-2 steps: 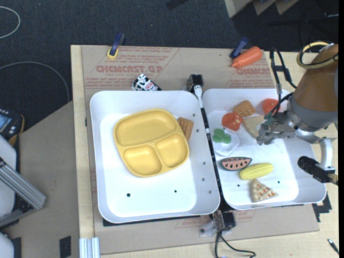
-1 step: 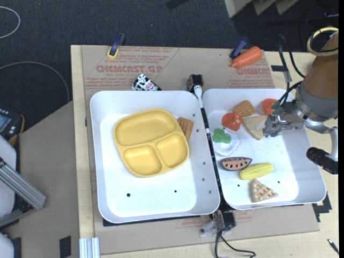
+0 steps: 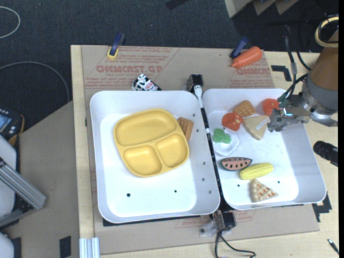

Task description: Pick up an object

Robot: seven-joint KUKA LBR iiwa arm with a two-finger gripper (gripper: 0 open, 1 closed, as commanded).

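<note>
Beside one tray (image 3: 150, 142), seven toy foods (image 3: 256, 171).

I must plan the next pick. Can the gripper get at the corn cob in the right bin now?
Probably yes. The corn cob lies uncovered near the bin's front, only the watermelon slice close beside it, and the gripper hangs over the same bin.

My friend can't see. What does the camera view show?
A robot gripper hovers over the right bin of toy food, by a cheese wedge. The left bin holds a yellow tray.
</note>
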